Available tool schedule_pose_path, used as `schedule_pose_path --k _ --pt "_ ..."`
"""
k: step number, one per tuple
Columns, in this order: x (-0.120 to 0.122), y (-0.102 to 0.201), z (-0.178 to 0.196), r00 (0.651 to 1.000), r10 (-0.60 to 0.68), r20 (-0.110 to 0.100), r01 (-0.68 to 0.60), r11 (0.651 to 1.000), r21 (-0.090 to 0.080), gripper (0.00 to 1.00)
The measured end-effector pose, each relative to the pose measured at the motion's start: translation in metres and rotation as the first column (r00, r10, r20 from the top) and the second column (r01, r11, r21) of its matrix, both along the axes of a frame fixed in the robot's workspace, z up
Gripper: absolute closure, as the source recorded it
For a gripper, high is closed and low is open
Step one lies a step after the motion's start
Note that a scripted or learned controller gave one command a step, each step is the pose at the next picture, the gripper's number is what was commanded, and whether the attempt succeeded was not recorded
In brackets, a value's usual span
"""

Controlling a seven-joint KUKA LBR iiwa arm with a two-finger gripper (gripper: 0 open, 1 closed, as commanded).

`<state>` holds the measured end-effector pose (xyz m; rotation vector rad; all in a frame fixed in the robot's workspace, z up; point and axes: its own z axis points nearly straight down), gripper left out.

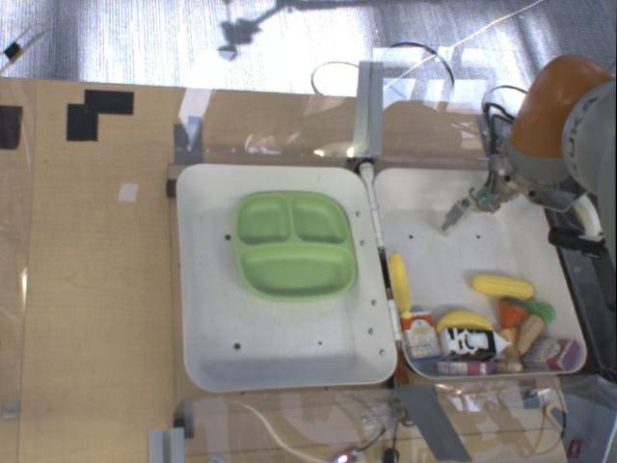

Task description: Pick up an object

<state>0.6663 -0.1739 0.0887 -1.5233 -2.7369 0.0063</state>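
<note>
Desk [87,287]: a light wooden surface is seen, marked with black squares at the upper left; two white bins are carried side by side.
Left bin [207,355]: a shallow white tray is seen, with a green plate laid near its middle.
Right bin [424,258]: a shallow white tray is seen, touching the left bin along a shared rim; its objects are gathered along the near edge and the near right corner.
Arm [578,128]: a grey body with an orange band is seen reaching in from the right, above the far right part of the right bin.
Plate [294,244]: green, with three compartments; it is laid flat and kept well apart from the arm.
End effector [461,212]: it is held over the far part of the right bin, pointed toward the lower left. Nothing is seen between its fingers. Whether they are apart or together cannot be told.
Corn [502,286]: a yellow cob is laid near the right side of the right bin, well apart from the end effector.
Banana [398,282]: a yellow piece is laid against the left rim of the right bin.
Carton [418,337]: a small red and white box is stood just below the banana.
Remaining pile [492,340]: a yellow piece, a black and white box, a carrot, a pink packet and other small items are crowded together; the finer details cannot be made out.
</note>
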Motion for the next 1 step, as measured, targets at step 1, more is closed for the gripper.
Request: schedule_pose_path --k 1 --pt "0.0035 0.0068 0.0208 1.0 0.006 0.014 -0.006 1.0 -0.002 0.0"
